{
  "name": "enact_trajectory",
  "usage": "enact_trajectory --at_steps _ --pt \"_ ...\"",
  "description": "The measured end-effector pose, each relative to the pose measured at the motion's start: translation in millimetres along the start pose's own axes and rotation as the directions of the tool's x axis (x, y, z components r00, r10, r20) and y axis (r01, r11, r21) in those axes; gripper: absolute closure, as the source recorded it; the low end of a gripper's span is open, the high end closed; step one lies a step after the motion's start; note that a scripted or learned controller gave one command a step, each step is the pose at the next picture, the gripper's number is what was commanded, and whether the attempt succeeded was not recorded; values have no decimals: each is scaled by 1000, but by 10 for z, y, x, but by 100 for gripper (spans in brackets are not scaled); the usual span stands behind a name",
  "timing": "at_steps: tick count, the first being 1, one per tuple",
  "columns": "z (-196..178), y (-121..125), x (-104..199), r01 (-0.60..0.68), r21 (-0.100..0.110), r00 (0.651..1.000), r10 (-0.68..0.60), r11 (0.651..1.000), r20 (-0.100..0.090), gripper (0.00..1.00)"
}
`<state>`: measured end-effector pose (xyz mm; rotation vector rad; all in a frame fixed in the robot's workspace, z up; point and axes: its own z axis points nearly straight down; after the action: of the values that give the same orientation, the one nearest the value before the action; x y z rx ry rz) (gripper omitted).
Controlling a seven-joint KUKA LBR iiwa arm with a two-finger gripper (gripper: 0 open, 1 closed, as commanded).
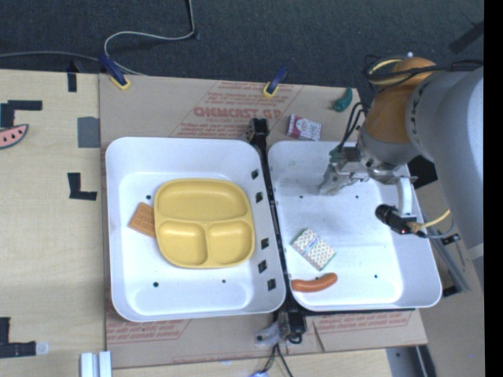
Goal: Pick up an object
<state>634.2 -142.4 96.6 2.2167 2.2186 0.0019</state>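
We see the pincer (334, 181) low over the upper middle of the right bin (409, 277), hanging from the grey arm (440, 132) with its orange band. We cannot tell how it stands or whether it has hold of anything.

Nearest to it lies a small white packet with a blue speckled pattern (313, 248), on the floor of the same bin, below the pincer and a little to its left, apart from it. Further down, by the near rim of that bin, lies an orange sausage-shaped piece (314, 282), just below the packet and well apart from the pincer.

In the left bin (126, 210) we see a yellow divided tray (206, 221) with three compartments, and a brown waffle-like piece (142, 220) partly tucked under its left edge. Both are across the divider from the pincer.

On the surface (47, 234), above the right bin, lies a small dark red packet (302, 127).
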Motion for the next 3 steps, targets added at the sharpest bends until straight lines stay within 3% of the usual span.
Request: enact_trajectory --at_steps 1,2,3 --pt "0 -1 0 0 0 1000 0 1000 0 0" --pt "-93 -1 3 1 1 1000 -1 1000 -1 100" --pt "-92 -2 3 1 1 1000 -1 1000 -1 0"
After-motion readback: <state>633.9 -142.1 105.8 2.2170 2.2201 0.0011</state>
